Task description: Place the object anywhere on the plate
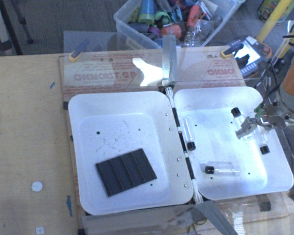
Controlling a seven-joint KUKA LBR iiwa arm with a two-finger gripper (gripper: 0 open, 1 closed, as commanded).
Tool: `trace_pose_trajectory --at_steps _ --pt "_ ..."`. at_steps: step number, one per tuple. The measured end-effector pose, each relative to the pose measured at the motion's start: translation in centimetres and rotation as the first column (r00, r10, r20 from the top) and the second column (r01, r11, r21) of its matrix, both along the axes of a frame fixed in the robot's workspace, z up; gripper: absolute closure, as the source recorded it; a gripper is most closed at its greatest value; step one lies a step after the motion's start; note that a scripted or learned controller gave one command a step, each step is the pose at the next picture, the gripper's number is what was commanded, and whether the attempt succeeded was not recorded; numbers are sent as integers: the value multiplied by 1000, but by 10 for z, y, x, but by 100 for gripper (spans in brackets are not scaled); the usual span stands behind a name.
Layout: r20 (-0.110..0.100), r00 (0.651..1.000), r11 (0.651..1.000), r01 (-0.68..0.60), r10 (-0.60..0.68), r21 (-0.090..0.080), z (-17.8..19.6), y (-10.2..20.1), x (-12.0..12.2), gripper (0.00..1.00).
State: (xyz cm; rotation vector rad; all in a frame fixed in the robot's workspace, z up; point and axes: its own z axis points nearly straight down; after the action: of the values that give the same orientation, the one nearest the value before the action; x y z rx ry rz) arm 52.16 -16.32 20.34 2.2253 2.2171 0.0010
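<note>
- The gripper (pixel 248 127) reached in over the right bin (pixel 279 180), near its right edge; whether it was wide, narrow or holding anything could not be told.
- Four clear vials with black caps lay in that bin: one (pixel 188 135) against the left wall, one (pixel 220 169) near the front edge, one (pixel 236 114) toward the back just beside the gripper, and one (pixel 263 146) by the right edge.
- The dark ribbed plate (pixel 125 171) lay flat and slightly askew in the left bin (pixel 81 109), toward its front edge, well apart from all the vials.
</note>
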Motion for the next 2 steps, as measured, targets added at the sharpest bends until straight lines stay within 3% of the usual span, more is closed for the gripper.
trace_pose_trajectory --at_steps 1,2 --pt "1 926 926 -377 377 -1 -54 57 84 100" --pt "3 748 748 -663 663 -3 -18 134 118 100"
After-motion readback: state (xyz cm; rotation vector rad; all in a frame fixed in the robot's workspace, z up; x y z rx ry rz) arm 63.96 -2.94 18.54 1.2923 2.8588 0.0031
